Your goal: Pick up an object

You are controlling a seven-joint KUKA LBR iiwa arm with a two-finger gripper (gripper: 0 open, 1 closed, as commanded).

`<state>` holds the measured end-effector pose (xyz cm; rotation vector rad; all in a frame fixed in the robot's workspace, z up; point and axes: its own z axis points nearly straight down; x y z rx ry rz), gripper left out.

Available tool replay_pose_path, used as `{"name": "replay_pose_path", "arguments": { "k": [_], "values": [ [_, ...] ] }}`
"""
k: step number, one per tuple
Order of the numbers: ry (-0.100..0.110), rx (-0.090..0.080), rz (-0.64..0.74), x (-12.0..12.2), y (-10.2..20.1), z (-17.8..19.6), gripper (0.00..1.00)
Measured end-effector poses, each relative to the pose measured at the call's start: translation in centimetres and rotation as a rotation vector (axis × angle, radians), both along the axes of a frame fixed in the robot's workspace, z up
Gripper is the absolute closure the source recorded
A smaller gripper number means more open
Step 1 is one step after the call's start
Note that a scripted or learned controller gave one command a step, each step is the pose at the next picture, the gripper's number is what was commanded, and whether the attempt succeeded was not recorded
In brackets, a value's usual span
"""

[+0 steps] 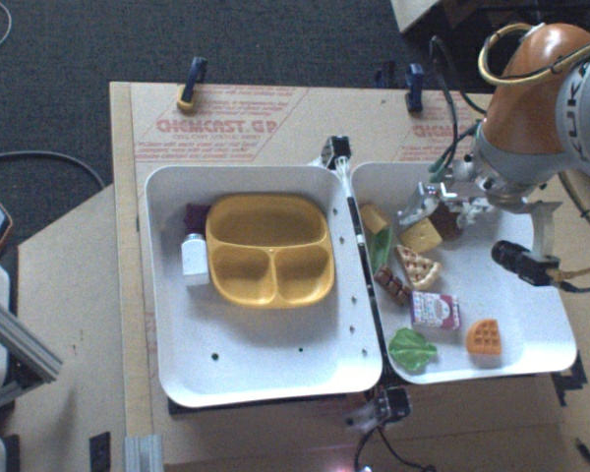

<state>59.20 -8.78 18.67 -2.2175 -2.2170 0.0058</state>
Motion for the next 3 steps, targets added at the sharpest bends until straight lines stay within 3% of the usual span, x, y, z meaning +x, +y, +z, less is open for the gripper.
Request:
{"name": "replay_pose_path", "arguments": {
  "k": [2,3],
  "values": [
    [-0.004,0.000,-0.001,0.2,-0.7,-9.9,0.00],
    [-0.009,-0.002,-0.002,0.3,-0.7,-8.6,1.00]
  ]
}}
